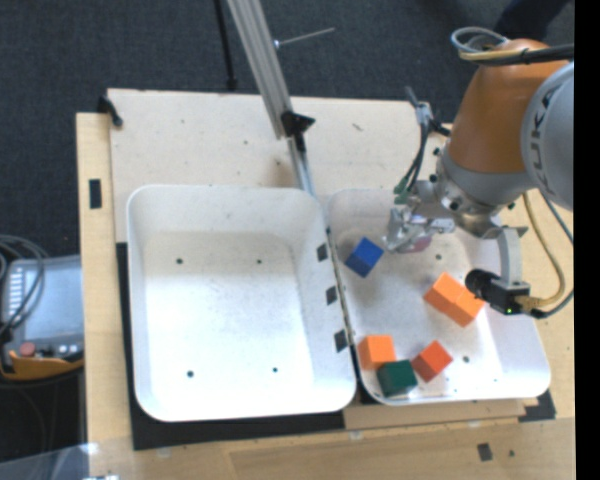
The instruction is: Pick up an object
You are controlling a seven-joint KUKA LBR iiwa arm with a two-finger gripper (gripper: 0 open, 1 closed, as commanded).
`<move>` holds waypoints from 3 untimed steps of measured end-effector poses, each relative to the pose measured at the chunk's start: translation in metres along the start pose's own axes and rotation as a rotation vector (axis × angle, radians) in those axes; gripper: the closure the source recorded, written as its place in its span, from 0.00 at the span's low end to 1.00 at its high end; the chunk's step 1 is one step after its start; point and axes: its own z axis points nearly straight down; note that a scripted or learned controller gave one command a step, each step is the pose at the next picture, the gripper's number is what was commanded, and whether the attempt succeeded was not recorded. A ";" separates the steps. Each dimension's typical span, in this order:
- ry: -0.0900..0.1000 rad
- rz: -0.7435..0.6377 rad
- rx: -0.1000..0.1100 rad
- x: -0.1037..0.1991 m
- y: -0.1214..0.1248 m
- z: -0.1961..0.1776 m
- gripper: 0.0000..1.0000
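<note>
Arm (500,118) reaches in from right, wrist bent down over right bin (520,368); gripper (410,230) low beside blue cube (364,257). Jaws' state unreadable.

Left bin (150,268) open; right bin (520,363) cluttered w/ blocks (front esp.).

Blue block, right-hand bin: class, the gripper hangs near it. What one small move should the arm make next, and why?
Probably a short shift toward the blue block, then down. The gripper hangs just beside it, toward the bin's far right, not over it. The block lies alone, apart from the orange, red and green blocks, so it seems the easiest pick.
</note>
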 end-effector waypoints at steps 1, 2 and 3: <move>-0.002 0.005 0.000 0.044 -0.008 0.011 1.00; -0.002 0.002 0.001 0.094 -0.025 0.016 1.00; 0.000 -0.001 -0.003 0.143 -0.036 0.004 1.00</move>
